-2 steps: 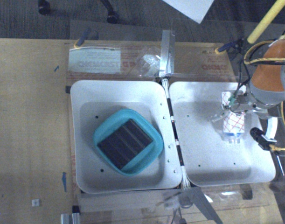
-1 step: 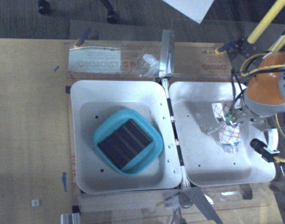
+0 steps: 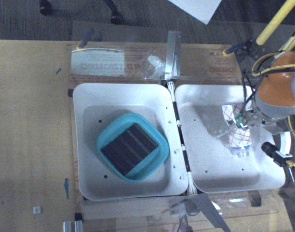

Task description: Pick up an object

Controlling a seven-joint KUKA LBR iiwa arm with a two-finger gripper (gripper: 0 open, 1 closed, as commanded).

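A teal square dish with a dark ribbed block inside lies tilted in the left bin. In the right bin, a white item with a red check pattern lies near the right wall. My gripper reaches in from the right and is down at the upper end of this checked item, touching or just above it. The grey wrist and orange band cover what lies behind it.
A divider of two bin rims runs between the bins. A clear plastic wrapper and a metal bracket lie behind the bins. Yellow and black cables hang by the arm at the right.
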